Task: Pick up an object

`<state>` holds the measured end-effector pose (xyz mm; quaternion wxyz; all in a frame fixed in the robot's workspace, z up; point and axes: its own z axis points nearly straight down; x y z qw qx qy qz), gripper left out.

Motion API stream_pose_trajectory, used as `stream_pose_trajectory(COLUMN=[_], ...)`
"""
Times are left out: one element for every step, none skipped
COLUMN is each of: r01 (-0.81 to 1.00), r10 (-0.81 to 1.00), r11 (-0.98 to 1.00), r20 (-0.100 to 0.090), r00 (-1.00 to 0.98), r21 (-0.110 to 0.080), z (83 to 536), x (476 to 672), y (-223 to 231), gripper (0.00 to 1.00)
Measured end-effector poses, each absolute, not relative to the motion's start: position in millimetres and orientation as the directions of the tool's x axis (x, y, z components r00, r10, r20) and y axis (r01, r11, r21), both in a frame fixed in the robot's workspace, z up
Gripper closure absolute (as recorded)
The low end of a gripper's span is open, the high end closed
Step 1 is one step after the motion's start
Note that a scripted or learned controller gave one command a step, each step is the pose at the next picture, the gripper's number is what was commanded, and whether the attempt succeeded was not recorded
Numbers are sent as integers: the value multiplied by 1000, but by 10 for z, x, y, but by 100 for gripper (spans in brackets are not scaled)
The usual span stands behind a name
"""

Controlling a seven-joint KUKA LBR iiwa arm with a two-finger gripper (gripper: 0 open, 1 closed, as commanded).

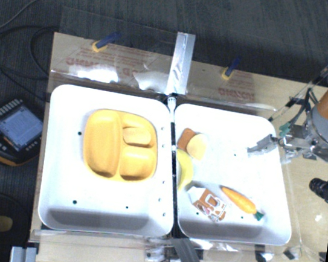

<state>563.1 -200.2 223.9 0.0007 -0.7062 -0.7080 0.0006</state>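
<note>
At the right edge of the frame, the grey two-finger gripper (267, 144) hangs over the upper right corner of the right-hand shallow white bin (271, 232); whether it is spread or closed I cannot tell, and nothing shows in its grasp. Below it, toward the lower right, lies an orange plastic carrot with a green tip (240, 201), just beside a small orange-and-white printed carton (210, 204). A round tan-and-brown bun-like piece (191, 143) sits at the bin's upper left. The left-hand bin (55, 203) holds a yellow divided plastic tray (120, 145). This looks like the approach step; next the arm must choose a target, likely the carrot, and descend over it.
</note>
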Motion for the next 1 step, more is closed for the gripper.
stream_pose_trajectory(r01=[992], r10=[992], r11=[-130], r20=[-4], r00=[130], r21=[-1], z=[3051], x=[5956], y=[-2243], gripper=[0])
